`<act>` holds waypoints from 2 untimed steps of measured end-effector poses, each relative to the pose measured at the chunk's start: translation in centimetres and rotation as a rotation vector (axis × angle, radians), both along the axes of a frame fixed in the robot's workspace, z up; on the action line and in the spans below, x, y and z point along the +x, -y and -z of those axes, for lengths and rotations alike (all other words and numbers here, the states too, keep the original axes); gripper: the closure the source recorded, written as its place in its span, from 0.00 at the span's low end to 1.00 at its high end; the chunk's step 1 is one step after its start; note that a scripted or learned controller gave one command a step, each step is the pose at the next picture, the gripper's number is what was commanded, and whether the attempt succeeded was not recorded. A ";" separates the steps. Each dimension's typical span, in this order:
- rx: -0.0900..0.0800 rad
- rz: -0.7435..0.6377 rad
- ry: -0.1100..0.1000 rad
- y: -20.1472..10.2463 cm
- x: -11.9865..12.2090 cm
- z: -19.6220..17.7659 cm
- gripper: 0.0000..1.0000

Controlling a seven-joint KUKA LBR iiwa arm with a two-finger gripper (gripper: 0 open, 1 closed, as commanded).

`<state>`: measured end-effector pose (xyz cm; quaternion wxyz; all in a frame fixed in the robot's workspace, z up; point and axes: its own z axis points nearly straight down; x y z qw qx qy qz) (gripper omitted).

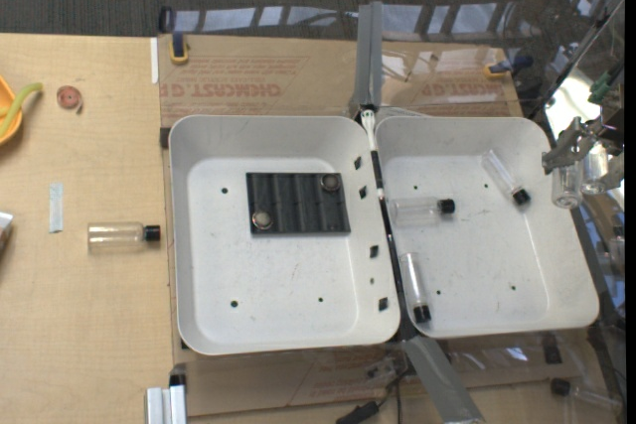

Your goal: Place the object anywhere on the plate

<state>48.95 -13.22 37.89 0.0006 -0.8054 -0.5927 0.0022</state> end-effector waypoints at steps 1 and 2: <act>-0.002 0.282 -0.001 1.6 6.4 -6.1 1.00; -0.002 0.237 -0.002 -7.9 0.9 0.1 1.00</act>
